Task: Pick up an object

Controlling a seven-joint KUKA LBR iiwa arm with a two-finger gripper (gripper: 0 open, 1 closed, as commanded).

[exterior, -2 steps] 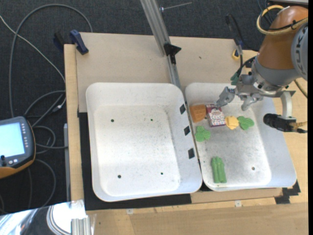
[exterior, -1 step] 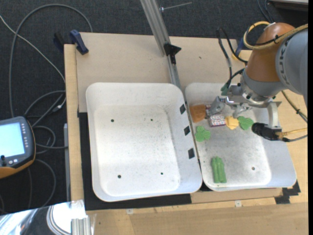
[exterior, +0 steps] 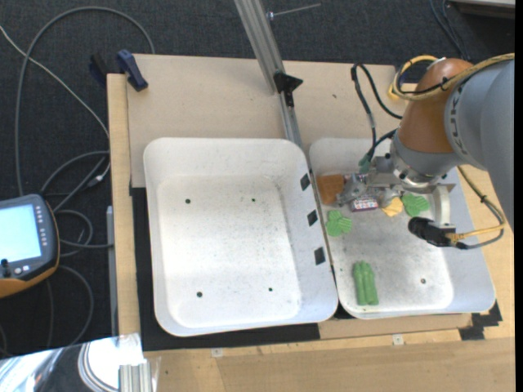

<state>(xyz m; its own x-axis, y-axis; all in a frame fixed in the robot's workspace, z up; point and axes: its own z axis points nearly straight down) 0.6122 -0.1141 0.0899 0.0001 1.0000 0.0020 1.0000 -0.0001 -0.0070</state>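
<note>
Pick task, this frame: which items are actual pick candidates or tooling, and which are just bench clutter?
Job:
- gripper, low in the right bin
- green ridged block
- light green piece
- brown piece
- yellow piece
- green piece

Lying about:
- left bin
- blue clamp
- handheld pendant
- metal pole
- floor cables

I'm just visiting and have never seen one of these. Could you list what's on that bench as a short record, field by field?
arm: grey, orange band, reaching in from the right
gripper: low over the right bin
left bin: white, speckled
green block: near the right bin's front edge
light green piece: by the right bin's left wall
brown piece: beside the gripper
yellow piece: under the wrist
</note>
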